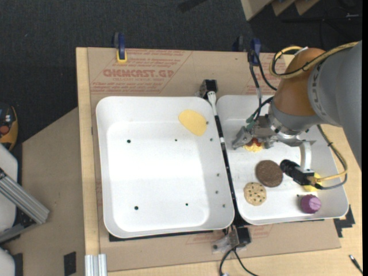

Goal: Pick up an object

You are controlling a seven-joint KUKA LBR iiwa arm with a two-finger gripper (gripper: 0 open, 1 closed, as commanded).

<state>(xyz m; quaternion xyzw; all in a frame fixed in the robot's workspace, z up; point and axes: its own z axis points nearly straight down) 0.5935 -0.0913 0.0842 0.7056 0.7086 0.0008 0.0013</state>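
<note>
Claw [252, 140] hangs low over the upper part of the right bin [287, 216], at the end of the grey arm [336, 85], which comes in from the right with its orange band [296, 91] just above the wrist. Whether the claw is apart or together I cannot tell from this slant. Right under the claw, partly hidden by it, lies a small yellow-and-red piece [253, 148]; I cannot tell whether the claw touches it, and nothing shows as gripped. Below the claw and a little to the right lies a dark brown disc [268, 173] flat on the bin floor, near but apart from the claw. Just below-left of the disc and further from the claw is a pale cookie [255, 194] with dark specks, close to the disc's edge. Well to the lower right of the claw, by the bin's near corner, is a purple thing [310, 203]. To the claw's left, across the rims where the two bins meet, a yellow oval [192, 122] lies in the upper right corner of the left bin [155, 171]. Both bins rest on a brown board on the table [144, 68].
</note>
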